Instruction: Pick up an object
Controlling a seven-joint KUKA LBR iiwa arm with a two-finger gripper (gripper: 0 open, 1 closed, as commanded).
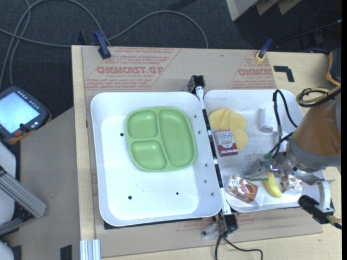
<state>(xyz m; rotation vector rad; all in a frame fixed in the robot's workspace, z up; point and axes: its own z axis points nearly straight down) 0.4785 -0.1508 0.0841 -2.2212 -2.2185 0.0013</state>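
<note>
scanning from the left, the left white plastic bin [108, 161] held a pale green three-compartment tray [161, 138], lying flat and well apart from the arm, untouched by it. past the divider, the right white bin [217, 98] carried the loose items: a cluster of pale yellow round chips [230, 124] near its upper left, a small dark red carton [225, 142] just below and touching them, a red-and-white snack packet [242, 188] at the lower left, and a small yellow banana [272, 184] beside it. a small grey cylinder [265, 120] stood near the far wall.

the grey-and-orange arm [320, 137] reached in from the right, and its gripper [271, 166] sat low over the bin, just above the banana and near another small red-and-white packet [293, 183]. whether the claw was spread or clenched could not be told; the wrist and cables hid it. nothing appeared lifted, so by my reading the pick was not yet done: a grasp and a raise were left, the banana being the likeliest target.
</note>
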